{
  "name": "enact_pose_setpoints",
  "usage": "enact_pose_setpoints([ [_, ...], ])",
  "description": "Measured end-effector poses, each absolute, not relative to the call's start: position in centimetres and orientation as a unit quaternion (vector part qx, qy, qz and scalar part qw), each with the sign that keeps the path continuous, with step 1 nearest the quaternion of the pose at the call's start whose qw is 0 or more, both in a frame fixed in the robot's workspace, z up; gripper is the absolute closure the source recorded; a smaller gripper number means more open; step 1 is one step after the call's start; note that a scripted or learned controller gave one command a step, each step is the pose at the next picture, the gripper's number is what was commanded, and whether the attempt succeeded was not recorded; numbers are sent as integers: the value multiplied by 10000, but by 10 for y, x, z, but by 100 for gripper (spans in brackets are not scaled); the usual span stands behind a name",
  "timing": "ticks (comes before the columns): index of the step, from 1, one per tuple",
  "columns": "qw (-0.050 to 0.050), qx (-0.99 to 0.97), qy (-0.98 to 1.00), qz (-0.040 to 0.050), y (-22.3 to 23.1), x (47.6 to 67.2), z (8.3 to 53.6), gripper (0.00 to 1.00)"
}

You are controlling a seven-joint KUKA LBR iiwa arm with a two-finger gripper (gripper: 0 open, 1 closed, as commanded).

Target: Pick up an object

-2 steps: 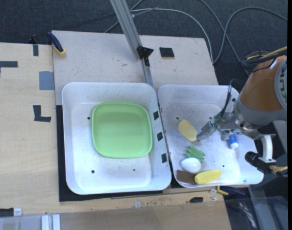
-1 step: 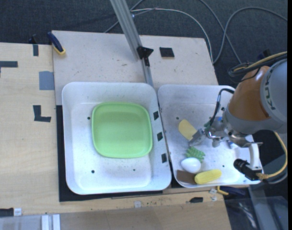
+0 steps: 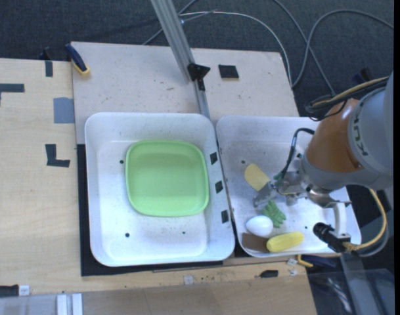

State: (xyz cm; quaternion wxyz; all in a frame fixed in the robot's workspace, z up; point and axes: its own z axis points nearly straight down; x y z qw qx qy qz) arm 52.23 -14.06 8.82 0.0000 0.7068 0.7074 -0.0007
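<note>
Pincer (image 3: 270,199) state: cannot tell; hovering over green toy (image 3: 274,212), soft-looking, light; best gripped mid-body, egg (image 3: 259,226) at seven o'clock.

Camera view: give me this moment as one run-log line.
arm: over right bin | tool: low beside green toy | nearby: yellow piece, egg, corn | left bin: green plate

Wooden bench (image 3: 29,176), two white bins (image 3: 101,176) side by side
</note>
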Motion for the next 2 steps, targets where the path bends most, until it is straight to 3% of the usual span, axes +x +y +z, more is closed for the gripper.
enact_pose_setpoints([
  [1, 13, 7063, 7079, 6, -140, 524, 100, 100],
  [2, 5, 7068, 7074, 1, -147, 526, 143, 100],
])
